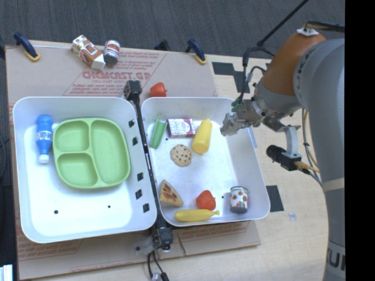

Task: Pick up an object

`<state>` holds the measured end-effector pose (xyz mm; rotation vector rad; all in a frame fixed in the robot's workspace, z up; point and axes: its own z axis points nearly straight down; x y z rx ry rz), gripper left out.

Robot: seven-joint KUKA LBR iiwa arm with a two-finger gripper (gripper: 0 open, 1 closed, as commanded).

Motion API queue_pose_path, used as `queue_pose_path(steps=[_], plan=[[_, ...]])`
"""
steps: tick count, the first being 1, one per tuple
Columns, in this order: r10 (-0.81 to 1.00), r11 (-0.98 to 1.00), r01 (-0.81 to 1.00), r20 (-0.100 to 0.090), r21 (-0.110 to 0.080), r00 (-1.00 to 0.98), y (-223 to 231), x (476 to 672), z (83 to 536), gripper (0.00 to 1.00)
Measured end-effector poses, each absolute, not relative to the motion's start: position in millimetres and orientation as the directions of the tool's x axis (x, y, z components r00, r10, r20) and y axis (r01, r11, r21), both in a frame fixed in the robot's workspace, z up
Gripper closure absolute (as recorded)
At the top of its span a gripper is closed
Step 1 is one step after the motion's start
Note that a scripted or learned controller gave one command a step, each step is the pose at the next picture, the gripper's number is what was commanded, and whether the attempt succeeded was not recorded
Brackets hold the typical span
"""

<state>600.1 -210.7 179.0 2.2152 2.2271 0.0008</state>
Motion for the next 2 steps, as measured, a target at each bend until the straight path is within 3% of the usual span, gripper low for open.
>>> queue_pose_path(steps=[1,2], plan=[[1.0,0.006,1.0,0.0,0.0,-0.006,-211,600.0,179,0.0],[1.0,0.005,1.0,0.002,-0.005,-0.005,-171,534.8,91,0.0]])
